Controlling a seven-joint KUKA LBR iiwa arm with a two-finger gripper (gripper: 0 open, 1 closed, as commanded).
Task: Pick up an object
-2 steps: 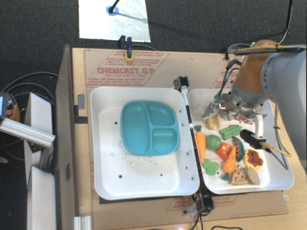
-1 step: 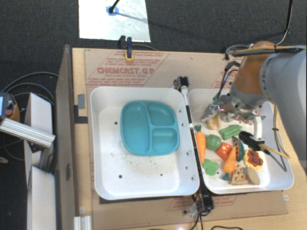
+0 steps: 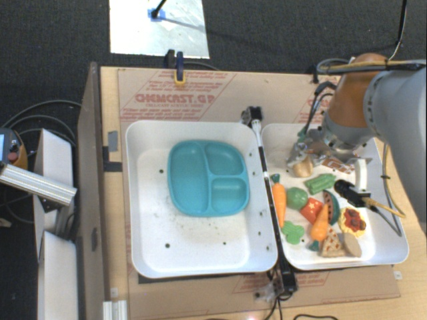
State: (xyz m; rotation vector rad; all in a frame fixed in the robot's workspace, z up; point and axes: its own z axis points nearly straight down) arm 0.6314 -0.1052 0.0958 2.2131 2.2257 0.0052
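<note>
the gripper (image 3: 303, 153) hangs low over the right bin (image 3: 393, 249), at about ten o'clock within it, right above a pale tan, rounded piece (image 3: 302, 168) that looks like toy food; whether anything is clamped there i cannot tell, since the wrist and its cabling hide the tip; the rest of the toy food is heaped from the bin's centre toward six o'clock: an orange carrot (image 3: 279, 204) along the nine o'clock wall, a green cucumber-like piece (image 3: 320, 183), a round green piece (image 3: 297, 197), a red piece (image 3: 311, 209), a pizza slice (image 3: 331, 243) near six o'clock.

judged from their look, these are small hollow plastic toys, light, stiff and rather slick, so rounded ones may squirt out of a pinch; the tan piece seems best taken across its narrow middle; the carrot across its shaft.

the left bin (image 3: 150, 249) holds a teal divided plate (image 3: 208, 178); at twelve o'clock the brown board (image 3: 200, 92) beneath the bins bears red print, apparently "chemcast gp"; smaller lines are too fine to read.
</note>
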